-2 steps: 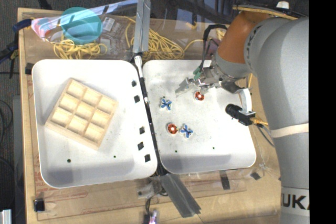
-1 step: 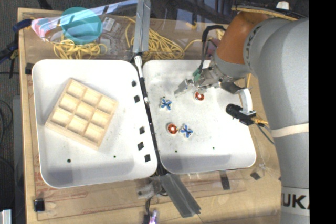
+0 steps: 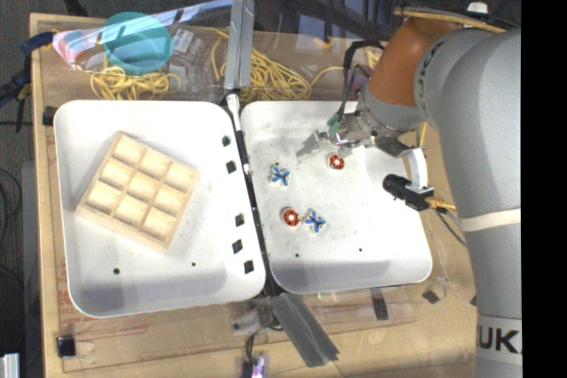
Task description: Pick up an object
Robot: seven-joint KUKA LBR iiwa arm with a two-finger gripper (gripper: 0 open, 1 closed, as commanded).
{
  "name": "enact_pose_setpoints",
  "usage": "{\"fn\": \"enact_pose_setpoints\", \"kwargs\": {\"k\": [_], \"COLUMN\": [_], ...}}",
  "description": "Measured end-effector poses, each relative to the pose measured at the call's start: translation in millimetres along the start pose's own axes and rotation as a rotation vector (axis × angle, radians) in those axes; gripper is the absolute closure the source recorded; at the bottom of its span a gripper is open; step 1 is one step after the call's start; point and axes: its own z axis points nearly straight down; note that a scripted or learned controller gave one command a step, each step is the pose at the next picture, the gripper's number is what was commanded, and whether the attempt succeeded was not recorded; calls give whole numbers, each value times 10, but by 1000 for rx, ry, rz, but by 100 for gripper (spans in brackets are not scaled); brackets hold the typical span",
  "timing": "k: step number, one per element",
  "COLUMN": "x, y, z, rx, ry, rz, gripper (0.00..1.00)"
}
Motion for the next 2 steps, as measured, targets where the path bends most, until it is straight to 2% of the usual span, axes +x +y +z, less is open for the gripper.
{"fn": "enact_pose_setpoints", "kwargs": {"k": [1, 2], "x": [-9, 19], "y": [44, -67], "z": [-28, 65], "rx": [0, 3], "ry": [0, 2], "rz": [5, -15], "gripper": [0, 0]}}
